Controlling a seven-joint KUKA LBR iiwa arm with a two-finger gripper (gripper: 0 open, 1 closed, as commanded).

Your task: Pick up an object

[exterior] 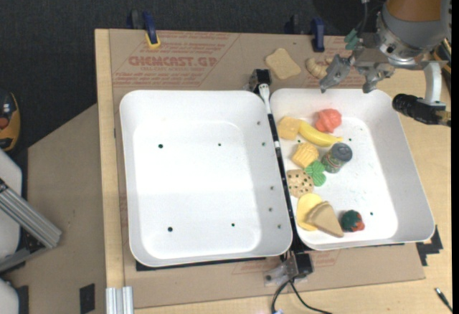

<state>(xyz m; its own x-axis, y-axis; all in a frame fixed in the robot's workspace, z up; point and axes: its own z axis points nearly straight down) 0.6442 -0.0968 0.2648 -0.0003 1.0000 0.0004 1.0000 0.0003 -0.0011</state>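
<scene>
We see the gripper [351, 78] hanging above the far rim of the right bin [401, 162], its two fingers spread apart with nothing between them. The left bin [193, 169] lies just beside it on the counter [115, 90].

The things to pick from sit in a loose cluster on the near-left part of the right bin: a red ball [328, 120], a banana [318, 135] just below it, a yellow block [289, 127], a corn piece [304, 155], a small can [337, 156], a green piece [316, 173], a spotted cracker [296, 179], a cheese wedge [320, 215] and a red-and-green piece [351, 221].

We judge these to be small toy foods: light, fairly stiff, smooth plastic or foam, not fragile. The rounded ones could squirt out of a pinch, so we would close across the widest part. The red ball sits nearest the gripper and has open floor on its far and right sides; we would take it across its middle. The banana is best gripped across its narrow width. The cracker lies flat and looks hard to get fingers under.

A tan piece [282, 64] rests on the counter beyond the bins.
</scene>
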